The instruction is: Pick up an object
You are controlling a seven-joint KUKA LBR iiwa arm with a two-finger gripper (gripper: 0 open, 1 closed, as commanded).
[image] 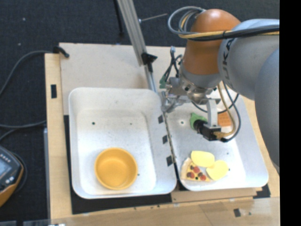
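My gripper (167, 103) hangs over the left edge of the right bin (249, 159), close to the wall it shares with the left bin (80, 126). No object shows between the jaws. Just right of the gripper lies a small green thing (194, 120), with an orange-brown block (225, 119) beyond it, partly hidden by cables. Near the right bin's front lie two yellow pieces (202, 158) (217, 170) and a toy pizza slice (193, 173). A yellow bowl (116, 168) stands upright at the front of the left bin.
A slanted aluminium post (134, 29) rises behind the bins and ends near the gripper. The grey arm with its orange band (209, 41) covers the back of the right bin. A black cable (19, 69) runs off the bench on the left.
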